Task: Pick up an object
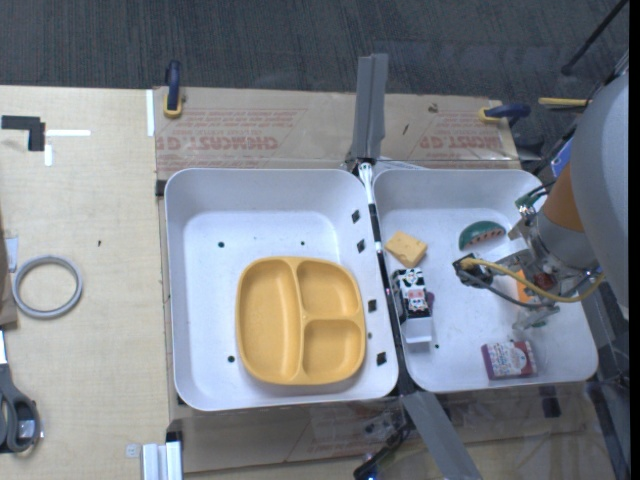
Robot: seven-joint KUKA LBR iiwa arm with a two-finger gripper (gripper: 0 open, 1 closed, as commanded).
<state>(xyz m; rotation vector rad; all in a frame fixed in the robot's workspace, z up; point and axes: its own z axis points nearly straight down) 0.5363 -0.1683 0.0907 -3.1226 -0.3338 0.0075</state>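
The right bin [470, 376] holds several small things. A tan block [406, 248] lies near its left wall. Just below it stands a black-and-white carton [412, 294] on a pale base. A green and red slice [483, 236] lies toward the back. A pink-red packet [508, 358] lies near the front. My gripper [532, 313] hangs over the right side of this bin, between the slice and the packet, a little above and right of the packet. Nothing is visibly held in it.
A yellow divided plate [300, 320] fills much of the left bin [200, 268]. The grey divider bar [372, 118] runs between the bins. On the bench at left lie a grey ring [44, 286] and scissors [18, 418].
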